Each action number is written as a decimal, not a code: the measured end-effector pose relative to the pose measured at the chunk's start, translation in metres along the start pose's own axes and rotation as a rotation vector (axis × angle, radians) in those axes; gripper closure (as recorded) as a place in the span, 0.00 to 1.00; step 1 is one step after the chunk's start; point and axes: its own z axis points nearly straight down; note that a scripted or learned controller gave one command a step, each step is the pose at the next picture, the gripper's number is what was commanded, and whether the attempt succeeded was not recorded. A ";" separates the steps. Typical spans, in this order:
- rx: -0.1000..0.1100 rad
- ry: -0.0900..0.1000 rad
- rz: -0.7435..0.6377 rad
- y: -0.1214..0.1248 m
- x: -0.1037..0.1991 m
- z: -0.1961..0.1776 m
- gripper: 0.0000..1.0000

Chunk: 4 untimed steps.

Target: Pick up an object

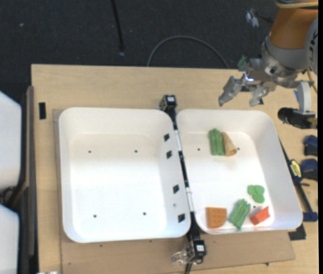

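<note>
Pincer (242, 94) hangs spread and holding nothing over the desk (121, 81), just beyond the right bin's (275, 130) far rim.

Six items sit in that bin: a green block (216, 141) touching a tan cone (230, 144) near the far wall; by the near rim, an orange square (216, 217), a green ridged piece (240, 213), a small green piece (256, 193) and a red piece (260, 215). Its middle floor lies open.

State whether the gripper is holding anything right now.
No: the gripper hangs open above the right bin's far rim, nothing between its fingers.
</note>
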 end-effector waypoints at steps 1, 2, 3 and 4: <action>0.004 -0.004 0.005 0.014 -0.072 0.111 0.00; 0.008 0.000 -0.002 0.015 -0.043 0.195 0.00; 0.002 -0.002 -0.004 -0.005 -0.020 0.189 0.00; -0.001 -0.001 -0.005 -0.002 -0.018 0.189 0.00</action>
